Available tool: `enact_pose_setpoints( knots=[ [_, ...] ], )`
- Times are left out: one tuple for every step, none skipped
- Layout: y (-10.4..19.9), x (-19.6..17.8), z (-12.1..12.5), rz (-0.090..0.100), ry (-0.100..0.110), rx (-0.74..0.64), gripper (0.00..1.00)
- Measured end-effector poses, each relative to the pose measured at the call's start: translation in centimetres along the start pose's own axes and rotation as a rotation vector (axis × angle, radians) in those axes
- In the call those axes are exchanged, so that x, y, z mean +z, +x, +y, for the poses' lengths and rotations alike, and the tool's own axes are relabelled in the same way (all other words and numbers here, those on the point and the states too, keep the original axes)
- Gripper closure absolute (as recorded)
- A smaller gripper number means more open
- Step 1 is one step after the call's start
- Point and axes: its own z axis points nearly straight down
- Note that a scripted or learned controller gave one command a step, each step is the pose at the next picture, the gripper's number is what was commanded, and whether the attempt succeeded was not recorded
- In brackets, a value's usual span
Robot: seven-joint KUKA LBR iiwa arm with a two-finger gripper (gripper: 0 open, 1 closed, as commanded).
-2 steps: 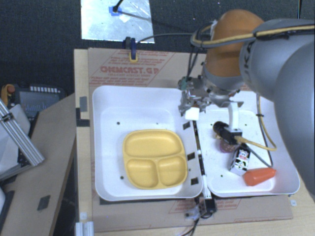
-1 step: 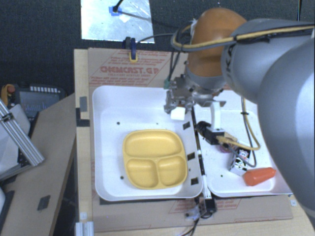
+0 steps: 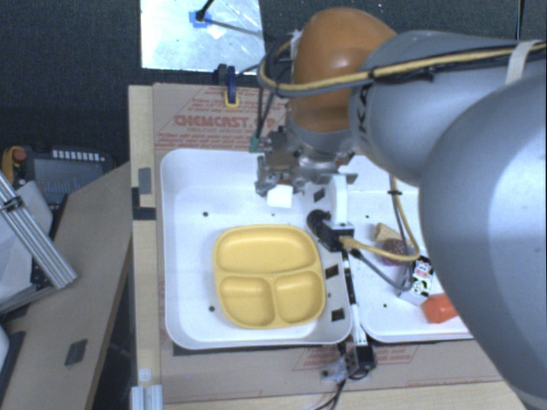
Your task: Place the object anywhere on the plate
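Observation:
A yellow plate (image 3: 268, 276) with three compartments lies in the left bin (image 3: 184, 254), towards its front. My gripper (image 3: 278, 188) hangs over the far part of that bin, just beyond the plate's back rim. A small white block (image 3: 279, 197) sits between its fingertips, and the fingers are shut on it. The block is level with the plate's far edge, above the bin floor, not over the plate's compartments. The arm's grey body and orange band cover much of the right side of the view.
The right bin (image 3: 385, 327) holds an orange piece (image 3: 440, 308), a brownish-purple object (image 3: 395, 248), a tan piece (image 3: 386, 231) and a small black-and-white item (image 3: 418, 273). The left bin's floor is bare to the left of the plate.

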Motion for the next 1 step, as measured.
enact_pose_setpoints(
  knots=[
    [-0.38,0.04,0.04,-0.002,0.001,0.005,0.00]
  ],
)
